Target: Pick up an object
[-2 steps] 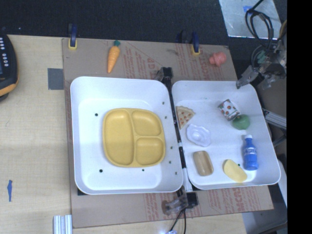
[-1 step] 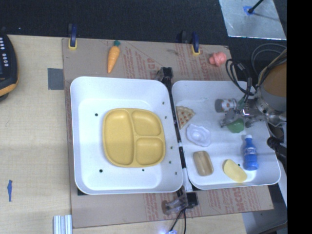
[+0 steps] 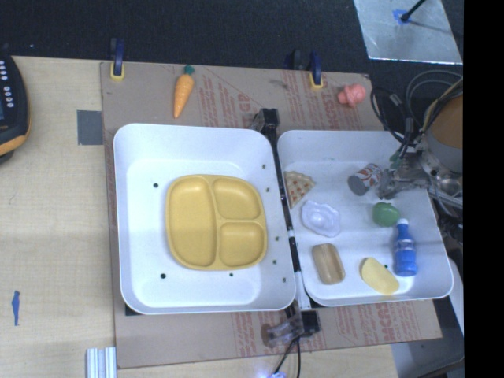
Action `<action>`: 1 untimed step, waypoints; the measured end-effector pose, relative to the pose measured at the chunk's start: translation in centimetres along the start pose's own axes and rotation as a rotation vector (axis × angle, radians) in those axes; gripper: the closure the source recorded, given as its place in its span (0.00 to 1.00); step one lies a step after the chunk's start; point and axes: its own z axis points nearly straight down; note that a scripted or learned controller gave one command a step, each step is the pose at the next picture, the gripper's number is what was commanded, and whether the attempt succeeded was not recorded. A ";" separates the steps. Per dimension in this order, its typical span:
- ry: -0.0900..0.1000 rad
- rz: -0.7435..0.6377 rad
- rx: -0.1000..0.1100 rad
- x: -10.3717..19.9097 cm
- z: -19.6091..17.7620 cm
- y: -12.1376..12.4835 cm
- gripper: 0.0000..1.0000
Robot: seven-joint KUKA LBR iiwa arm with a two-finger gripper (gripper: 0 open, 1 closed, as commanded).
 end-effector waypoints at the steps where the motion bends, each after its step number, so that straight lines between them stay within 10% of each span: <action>1: 0.000 0.004 -0.006 0.0 -6.0 -0.9 1.00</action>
